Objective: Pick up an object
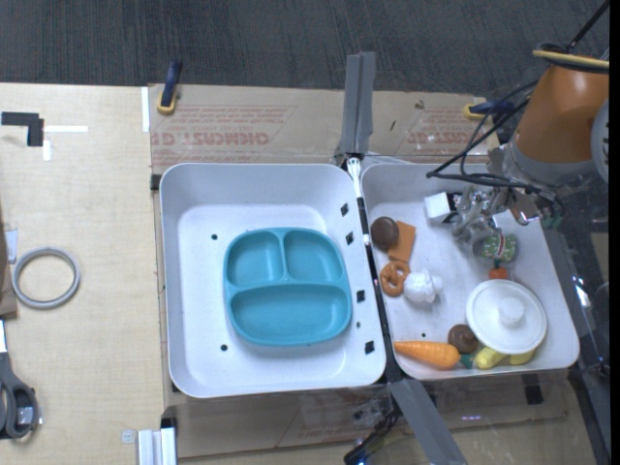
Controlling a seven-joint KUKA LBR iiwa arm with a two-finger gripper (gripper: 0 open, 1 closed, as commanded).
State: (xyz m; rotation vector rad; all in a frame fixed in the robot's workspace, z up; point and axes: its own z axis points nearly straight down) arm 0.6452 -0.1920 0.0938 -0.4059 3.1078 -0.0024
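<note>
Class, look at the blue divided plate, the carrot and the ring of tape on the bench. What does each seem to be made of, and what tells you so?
Blue divided plate: likely moulded plastic, smooth, even colour.
Carrot: probably plastic toy, uniform orange.
Ring of tape: grey, dull; material unclear.

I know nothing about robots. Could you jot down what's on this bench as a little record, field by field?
left bin: holds a blue divided tray
right bin: holds toy food, including a carrot, a pretzel, a white lidded dish
arm: grey with an orange band, reaching in from the right
gripper: low over the right bin's far side, above a small green item
grip: cannot tell
bench, left: tape roll
</note>
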